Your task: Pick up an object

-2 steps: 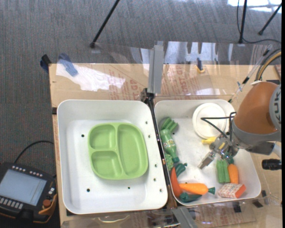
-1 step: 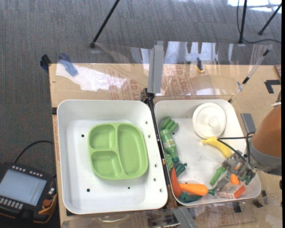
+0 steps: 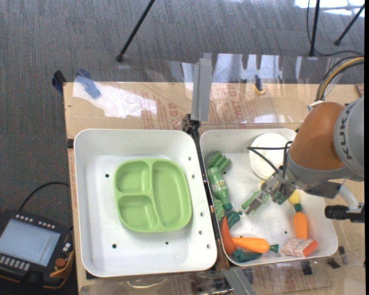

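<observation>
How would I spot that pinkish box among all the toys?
Look in the right bin, at its near right corner. The box lies there, just below an upright carrot. It is the sole pale, blocky piece; its neighbours are orange and green.

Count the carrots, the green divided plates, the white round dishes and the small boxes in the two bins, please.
Carrots: 3
Green divided plate: 1
White round dish: 1
Small box: 1
Total: 6
</observation>
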Tool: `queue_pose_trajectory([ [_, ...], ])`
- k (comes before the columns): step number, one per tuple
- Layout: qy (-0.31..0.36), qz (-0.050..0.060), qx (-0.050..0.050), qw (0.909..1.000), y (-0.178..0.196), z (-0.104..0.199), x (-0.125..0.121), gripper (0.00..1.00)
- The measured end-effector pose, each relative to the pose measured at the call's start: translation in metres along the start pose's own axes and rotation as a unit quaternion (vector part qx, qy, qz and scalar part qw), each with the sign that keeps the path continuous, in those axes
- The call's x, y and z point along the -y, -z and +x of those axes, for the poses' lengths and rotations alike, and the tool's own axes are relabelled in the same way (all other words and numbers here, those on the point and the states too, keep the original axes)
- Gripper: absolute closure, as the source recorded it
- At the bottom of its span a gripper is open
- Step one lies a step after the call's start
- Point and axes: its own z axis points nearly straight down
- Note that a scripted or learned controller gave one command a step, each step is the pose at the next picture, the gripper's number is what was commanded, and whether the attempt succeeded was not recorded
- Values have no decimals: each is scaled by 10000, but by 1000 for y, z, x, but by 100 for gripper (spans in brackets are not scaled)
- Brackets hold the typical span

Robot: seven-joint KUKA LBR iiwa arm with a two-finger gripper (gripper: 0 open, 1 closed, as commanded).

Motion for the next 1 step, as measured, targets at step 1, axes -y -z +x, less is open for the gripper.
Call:
queue_pose_trajectory([
  [1, -538, -24, -40, 9985, 5, -47, 35, 0],
])
